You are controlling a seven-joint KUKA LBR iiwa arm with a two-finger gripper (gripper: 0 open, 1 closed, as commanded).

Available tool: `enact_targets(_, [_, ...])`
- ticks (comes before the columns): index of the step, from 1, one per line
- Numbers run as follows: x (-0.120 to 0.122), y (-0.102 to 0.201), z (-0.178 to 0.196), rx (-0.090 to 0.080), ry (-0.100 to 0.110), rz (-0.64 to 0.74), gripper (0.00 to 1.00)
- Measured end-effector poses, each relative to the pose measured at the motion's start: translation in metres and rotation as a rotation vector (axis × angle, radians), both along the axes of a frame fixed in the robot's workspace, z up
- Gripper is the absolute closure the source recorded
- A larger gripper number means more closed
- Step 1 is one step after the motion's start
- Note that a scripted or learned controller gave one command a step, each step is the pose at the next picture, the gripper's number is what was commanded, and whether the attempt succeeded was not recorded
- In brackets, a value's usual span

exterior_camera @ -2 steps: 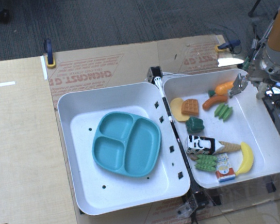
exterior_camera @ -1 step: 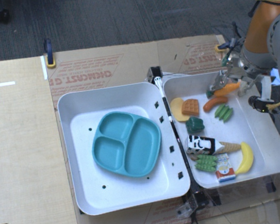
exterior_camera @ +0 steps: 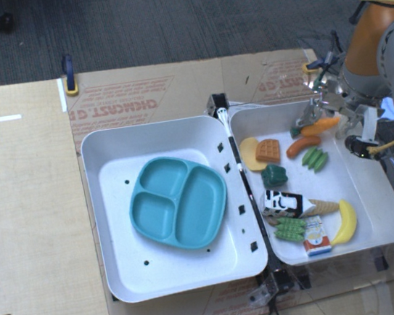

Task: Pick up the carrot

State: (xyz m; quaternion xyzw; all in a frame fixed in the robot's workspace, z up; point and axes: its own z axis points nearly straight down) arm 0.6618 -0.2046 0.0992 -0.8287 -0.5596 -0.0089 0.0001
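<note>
The gripper (exterior_camera: 322, 114) hangs over the right bin (exterior_camera: 382, 235) at its one o'clock corner, with the orange carrot (exterior_camera: 320, 126) right at its tip; whether the jaws are closed on it I cannot tell. Just at seven o'clock of the carrot lies a sausage (exterior_camera: 302, 146), with green pea pods (exterior_camera: 315, 159) below it. At nine o'clock sit a waffle (exterior_camera: 268, 152) and a green pepper (exterior_camera: 274, 175). A banana (exterior_camera: 346, 222) lies at five o'clock. The left bin (exterior_camera: 119, 275) holds a teal divided plate (exterior_camera: 179, 202).

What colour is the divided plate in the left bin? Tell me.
Teal, plain; the plate shows in the camera view.
</note>
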Motion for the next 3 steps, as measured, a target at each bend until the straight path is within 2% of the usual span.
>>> enact_targets(1, [-0.019,0.0,0.001,-0.008,-0.001,0.073,0.0])
enact_targets(2, [-0.016,0.002,0.013,-0.005,-0.007,0.076,1.0])
enact_targets(3, [-0.011,0.089,0.076,-0.01,0.017,-0.095,1.0])
